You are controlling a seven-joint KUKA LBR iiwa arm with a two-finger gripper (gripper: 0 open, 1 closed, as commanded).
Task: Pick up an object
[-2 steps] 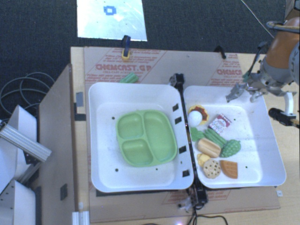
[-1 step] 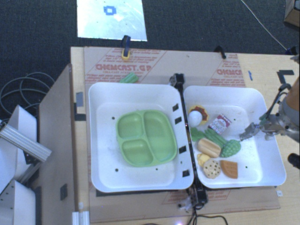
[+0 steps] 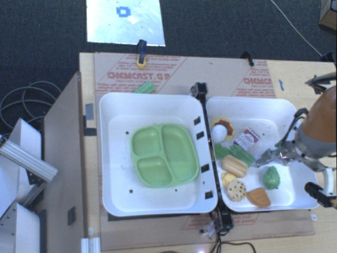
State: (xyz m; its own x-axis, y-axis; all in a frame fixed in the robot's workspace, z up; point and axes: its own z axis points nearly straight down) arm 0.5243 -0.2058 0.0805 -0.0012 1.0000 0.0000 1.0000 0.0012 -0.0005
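While looking down on the bench, found the gripper (image 3: pixel 267 158) low inside the right bin (image 3: pixel 287 109), toward that bin's 3 o'clock side, at the end of the grey arm (image 3: pixel 316 136). Could not tell whether the jaws stood released or clenched. Saw nothing plainly gripped.

Noted a green broccoli-like toy (image 3: pixel 271 177) just beside the gripper at its 5 o'clock, close enough that could not judge touching or apart. Spotted green bean pods (image 3: pixel 239 153) at its 9 o'clock and a hot-dog bun (image 3: pixel 235 166) at its 8 o'clock, near but apart. Counted further off:
- a chocolate-chip cookie (image 3: pixel 236 190) and an orange wedge (image 3: pixel 258 196) toward 7 and 6 o'clock, along the bin's near wall
- a small yellow piece (image 3: pixel 228 178) between bun and cookie
- a red-and-white packet (image 3: pixel 246 139) at 10 o'clock, printing too small to read
- a white egg (image 3: pixel 218 133) touching a yellow-and-red ring toy (image 3: pixel 223 124), farther out at 10 o'clock

Found the left bin (image 3: pixel 113 141) holding a pale green divided plate (image 3: pixel 164 155) at its middle.

Read "CHEMCAST" in red on the cardboard sheet (image 3: pixel 174 70) beneath both bins, at 12 o'clock. Made out a blue-and-yellow clamp (image 3: pixel 141 54) on its far edge.
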